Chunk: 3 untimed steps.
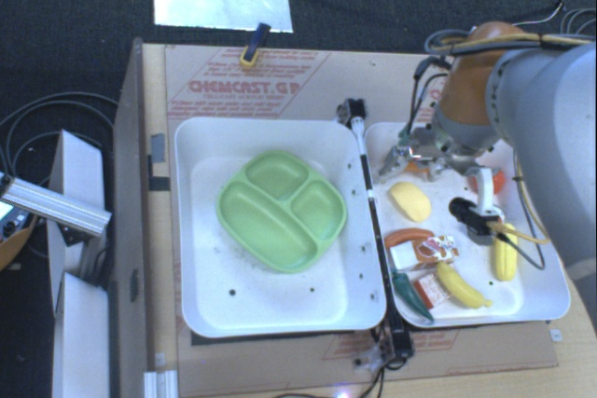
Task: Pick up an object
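Lowest in the frame, a green pepper (pixel 408 296) and a banana (pixel 462 286) lie against the near wall of the right bin (pixel 550 305), with a sausage (pixel 409 238) and a small packet (pixel 435 249) just above them. The likeliest target is the lemon (pixel 410 200), at the upper left of this bin and apart from the rest, just below the gripper (pixel 403 163). The fingers look spread, with nothing between them. The lemon looks like a toy, so it is probably light, stiff and smooth. Its rounded skin may squirt out of a pinch, so taking it across its narrow middle seems safest. The arm (pixel 550 126) covers the bin's upper right corner, and a red thing (pixel 500 182) there is half hidden and cannot be named. The packet's print is too small to read. The left bin (pixel 201 200) holds a green plate (pixel 282 210).
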Available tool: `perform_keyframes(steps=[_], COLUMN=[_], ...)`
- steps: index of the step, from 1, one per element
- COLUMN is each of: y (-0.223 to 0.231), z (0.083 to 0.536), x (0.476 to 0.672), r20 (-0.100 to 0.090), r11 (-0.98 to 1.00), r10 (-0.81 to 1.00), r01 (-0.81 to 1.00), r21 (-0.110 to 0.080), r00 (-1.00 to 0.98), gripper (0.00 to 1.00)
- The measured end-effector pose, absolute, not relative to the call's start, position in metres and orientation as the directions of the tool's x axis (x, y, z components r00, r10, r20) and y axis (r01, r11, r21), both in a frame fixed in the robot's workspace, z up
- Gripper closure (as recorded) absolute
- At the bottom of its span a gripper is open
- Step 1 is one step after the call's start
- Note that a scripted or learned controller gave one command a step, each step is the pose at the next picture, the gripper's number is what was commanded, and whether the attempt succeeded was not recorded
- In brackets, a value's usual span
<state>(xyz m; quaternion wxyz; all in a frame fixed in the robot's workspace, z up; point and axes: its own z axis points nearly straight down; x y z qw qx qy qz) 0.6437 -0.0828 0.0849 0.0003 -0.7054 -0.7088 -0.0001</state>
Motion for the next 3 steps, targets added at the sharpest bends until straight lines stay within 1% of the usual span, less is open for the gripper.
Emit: perform_keyframes(steps=[1,2,3], y=[-0.091,-0.085,-0.107], z=[0.084,0.08,0.08], x=[0.617,0.654,0.655], r20=[-0.001,0.002,0.005], r11=[0.0,-0.003,-0.004], r10=[1.0,1.0,1.0], r01=[1.0,0.999,1.0], r21=[-0.001,-0.032,-0.023], r00=[0.0,0.003,0.004], gripper=[0.0,0.0,0.0])
